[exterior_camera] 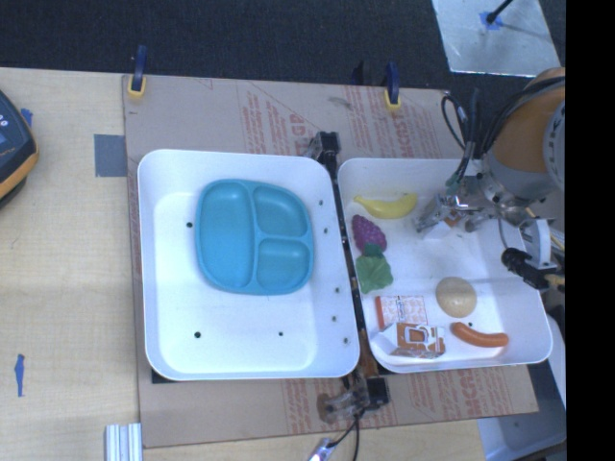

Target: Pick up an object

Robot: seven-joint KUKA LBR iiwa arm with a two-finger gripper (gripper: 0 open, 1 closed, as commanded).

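Gripper (450,211) hangs low over the back of the right bin (538,353), just right of the banana (386,205); can't tell what state it's in from here, and I see nothing caught in it. Pickable stuff is all in that bin: banana at the back, purple grapes (368,231) & a green leafy piece (374,271) by the divider, a tan potato-ish lump (456,296), a sausage (479,336) and a carton (408,325) up front; left bin (163,344) has the blue tray (255,236). Banana's closest imo, so centre over its middle, come down straight w/ the jaws across its narrow width, and avoid nudging it into the wall.
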